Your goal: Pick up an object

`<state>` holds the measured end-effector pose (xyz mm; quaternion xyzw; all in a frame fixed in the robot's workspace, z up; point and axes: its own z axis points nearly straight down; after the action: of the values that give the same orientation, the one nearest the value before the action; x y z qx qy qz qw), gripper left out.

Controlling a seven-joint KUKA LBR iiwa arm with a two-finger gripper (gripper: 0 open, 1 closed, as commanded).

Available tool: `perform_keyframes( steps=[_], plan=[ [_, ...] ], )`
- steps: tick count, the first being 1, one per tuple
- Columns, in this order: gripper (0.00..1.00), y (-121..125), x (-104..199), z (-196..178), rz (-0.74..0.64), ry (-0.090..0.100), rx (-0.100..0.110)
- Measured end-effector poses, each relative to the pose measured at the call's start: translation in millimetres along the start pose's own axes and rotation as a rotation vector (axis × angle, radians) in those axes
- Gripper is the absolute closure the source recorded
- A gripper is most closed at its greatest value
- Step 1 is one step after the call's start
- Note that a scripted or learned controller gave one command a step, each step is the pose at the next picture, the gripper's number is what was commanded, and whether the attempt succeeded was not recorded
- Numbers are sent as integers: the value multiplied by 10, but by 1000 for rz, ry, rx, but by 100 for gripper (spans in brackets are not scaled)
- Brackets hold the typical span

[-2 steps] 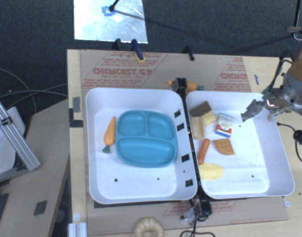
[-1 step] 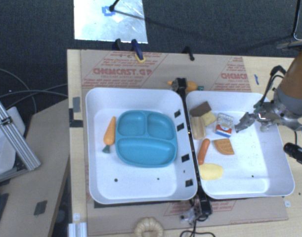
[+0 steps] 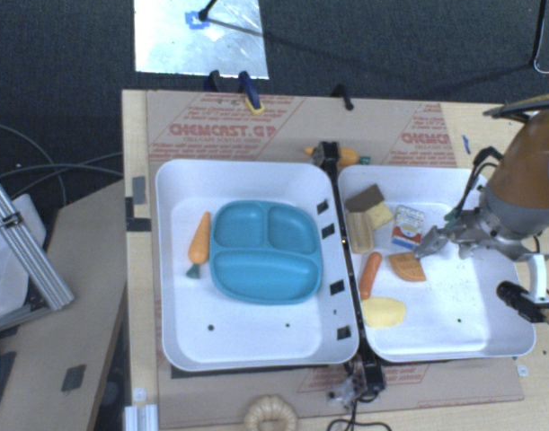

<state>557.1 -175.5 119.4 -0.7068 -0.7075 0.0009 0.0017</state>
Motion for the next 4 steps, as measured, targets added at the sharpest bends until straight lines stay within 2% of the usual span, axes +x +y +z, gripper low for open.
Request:
perform_keyframes(
  steps=[1,2,3,4],
  plan=[
    [0,32,5,320,0,1,-9],
    [100,57,-6,184,-1,-4,-19],
    [100,134,-51,-283,-3,-3,-10],
    [100,53,-99,-828,0,-3,-10]
  ],
)
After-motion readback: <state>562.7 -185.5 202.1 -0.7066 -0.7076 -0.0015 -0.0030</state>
